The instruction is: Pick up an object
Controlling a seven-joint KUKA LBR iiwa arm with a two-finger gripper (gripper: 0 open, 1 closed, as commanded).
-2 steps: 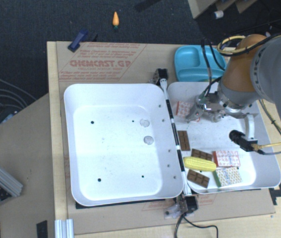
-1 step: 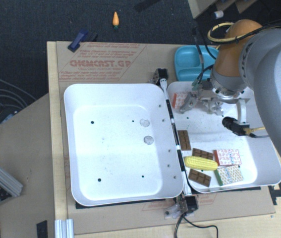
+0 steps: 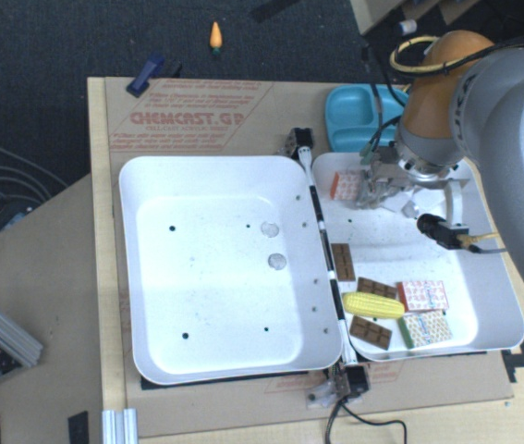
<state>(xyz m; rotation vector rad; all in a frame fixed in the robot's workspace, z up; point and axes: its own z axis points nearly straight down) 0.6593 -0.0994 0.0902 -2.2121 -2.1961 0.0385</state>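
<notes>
1. We judge the step in hand to be the reach-and-grasp: the grey arm with the orange band (image 3: 446, 91) comes in from the right and sets its two-finger gripper (image 3: 372, 191) low over the far end of the right-hand shallow white bin (image 3: 497, 294).

2. The nearest candidate is a small flat packet with a reddish-orange and white face (image 3: 345, 186), lying just left of the gripper near the divider between the bins. We cannot tell whether the tool touches it.

3. Other things wait at the near end of the same bin, well apart from the gripper: a yellow corn cob (image 3: 373, 304), two brown chocolate-like bars (image 3: 342, 260), (image 3: 370, 331), and two small patterned boxes (image 3: 425, 295), (image 3: 427, 327).

4. The left-hand white bin (image 3: 151, 192) carries only small marks on its floor.

5. As for the claw, we cannot tell whether it is released or clenched; the metal parts blur together, and nothing is clearly seen gripped.

6. The next move, in our judgement, calls for settling squarely over the packet, closing on it, then lifting straight up clear of the bin wall.
</notes>
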